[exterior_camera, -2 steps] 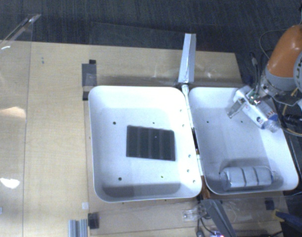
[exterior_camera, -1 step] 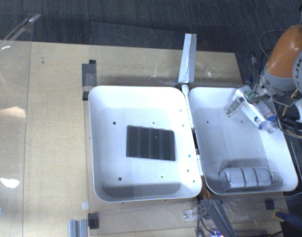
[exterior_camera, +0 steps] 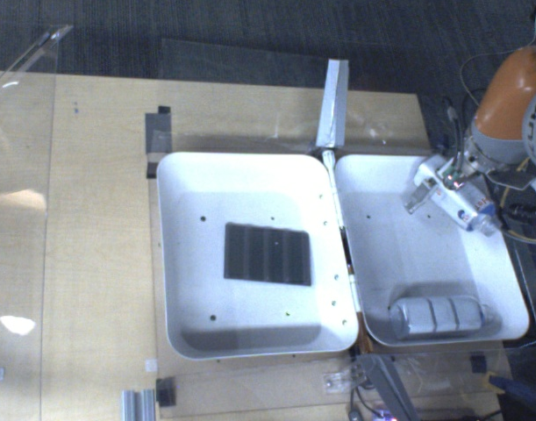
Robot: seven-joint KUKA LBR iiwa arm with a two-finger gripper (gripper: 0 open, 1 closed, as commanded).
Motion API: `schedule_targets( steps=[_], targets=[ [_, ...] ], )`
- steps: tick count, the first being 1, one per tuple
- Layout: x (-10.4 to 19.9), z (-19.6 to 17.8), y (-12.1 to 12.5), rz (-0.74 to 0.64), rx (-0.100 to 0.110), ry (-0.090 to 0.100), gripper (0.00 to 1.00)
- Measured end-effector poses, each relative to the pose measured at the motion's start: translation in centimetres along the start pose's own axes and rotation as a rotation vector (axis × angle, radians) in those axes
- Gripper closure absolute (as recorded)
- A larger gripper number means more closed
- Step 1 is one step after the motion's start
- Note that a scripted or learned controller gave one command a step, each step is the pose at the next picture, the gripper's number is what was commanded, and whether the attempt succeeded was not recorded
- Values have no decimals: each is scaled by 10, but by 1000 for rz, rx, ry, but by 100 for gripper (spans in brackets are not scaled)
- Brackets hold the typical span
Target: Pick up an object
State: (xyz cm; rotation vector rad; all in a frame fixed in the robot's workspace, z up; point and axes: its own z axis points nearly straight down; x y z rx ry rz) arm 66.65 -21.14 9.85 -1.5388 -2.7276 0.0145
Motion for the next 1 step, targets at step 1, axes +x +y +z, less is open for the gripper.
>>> schedule_targets(
  steps=[1],
  targets=[
    [4, -104, 6, 205, -21, -8, 0]
  ],
)
